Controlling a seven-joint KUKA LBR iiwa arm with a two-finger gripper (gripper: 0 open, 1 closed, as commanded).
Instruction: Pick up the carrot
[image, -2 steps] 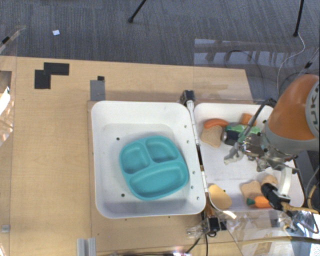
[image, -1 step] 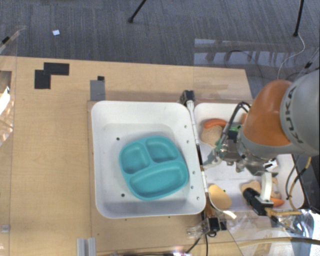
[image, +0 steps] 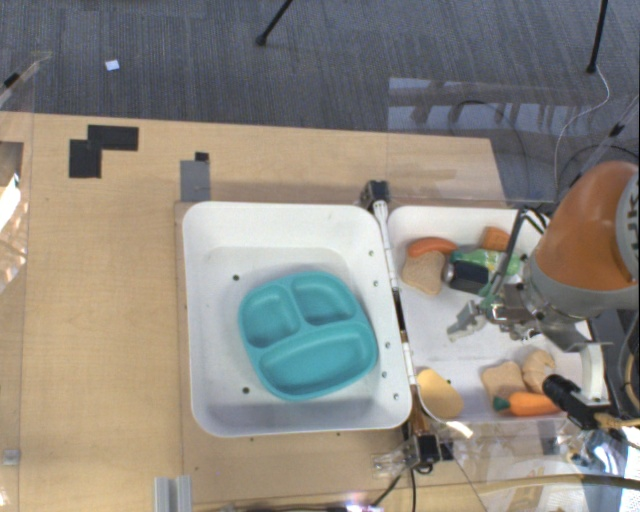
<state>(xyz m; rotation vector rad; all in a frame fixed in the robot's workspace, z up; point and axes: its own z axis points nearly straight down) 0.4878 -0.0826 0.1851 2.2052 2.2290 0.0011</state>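
The shallow white right-hand bin (image: 440, 345) is smooth and crowded. My gripper (image: 466, 324) hangs over its middle; I cannot tell how wide my jaws stand. The orange carrot with a green tip (image: 530, 404) lies by the bin's near right corner, just beside tan bread chunks (image: 503, 378). There's little room, so I might pinch bread or skid the carrot against the wall.

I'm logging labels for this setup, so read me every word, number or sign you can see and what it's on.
None can be read.
The black marks on the bench are plain shapes, not letters.
Any label on the dark can is too blurred to read.
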